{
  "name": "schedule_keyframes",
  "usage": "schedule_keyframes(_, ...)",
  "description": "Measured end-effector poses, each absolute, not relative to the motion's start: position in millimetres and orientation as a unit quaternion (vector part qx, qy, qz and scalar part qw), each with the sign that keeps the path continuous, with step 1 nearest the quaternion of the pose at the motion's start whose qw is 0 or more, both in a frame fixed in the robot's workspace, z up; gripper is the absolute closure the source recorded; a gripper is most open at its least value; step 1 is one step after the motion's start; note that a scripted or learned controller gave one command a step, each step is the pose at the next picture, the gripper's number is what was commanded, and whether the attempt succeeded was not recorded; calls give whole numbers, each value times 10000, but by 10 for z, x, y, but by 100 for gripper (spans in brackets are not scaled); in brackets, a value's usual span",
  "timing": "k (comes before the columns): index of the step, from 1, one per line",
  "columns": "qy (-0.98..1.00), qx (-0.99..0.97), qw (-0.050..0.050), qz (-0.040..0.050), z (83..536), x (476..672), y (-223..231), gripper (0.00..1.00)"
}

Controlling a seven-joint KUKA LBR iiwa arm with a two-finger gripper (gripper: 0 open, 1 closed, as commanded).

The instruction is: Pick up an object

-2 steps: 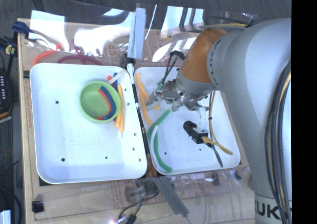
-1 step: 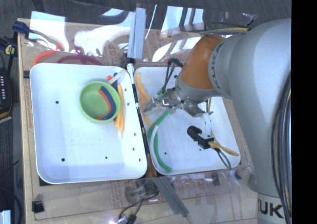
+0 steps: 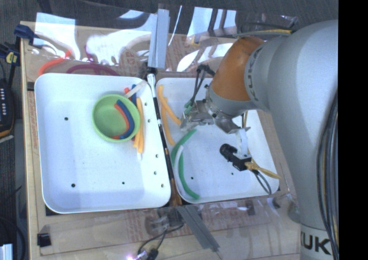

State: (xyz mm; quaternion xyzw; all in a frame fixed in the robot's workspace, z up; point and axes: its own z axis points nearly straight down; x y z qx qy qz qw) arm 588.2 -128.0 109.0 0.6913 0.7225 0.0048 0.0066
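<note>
My gripper (image 3: 188,119) reaches down into the right bin (image 3: 221,187), near its left wall. Just below it starts a long green tube (image 3: 180,164), which curves down along the bin floor to the front. I cannot tell whether the gripper touches the tube's upper end. Two thin orange sticks (image 3: 167,112) lie left of the gripper by the bin's left wall. In the left bin (image 3: 75,167) sits a green bowl (image 3: 109,118) with red and blue curved pieces (image 3: 123,116) inside it.
More orange sticks (image 3: 139,135) lie at the bowl's right side, near the divide between the bins. The arm's orange band (image 3: 233,77) and grey body cover the right bin's back right part. Cables and clutter lie behind the bins.
</note>
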Motion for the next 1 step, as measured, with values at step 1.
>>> schedule_keyframes(1,7226,6913,67,46,1090,5881,-1282,0)
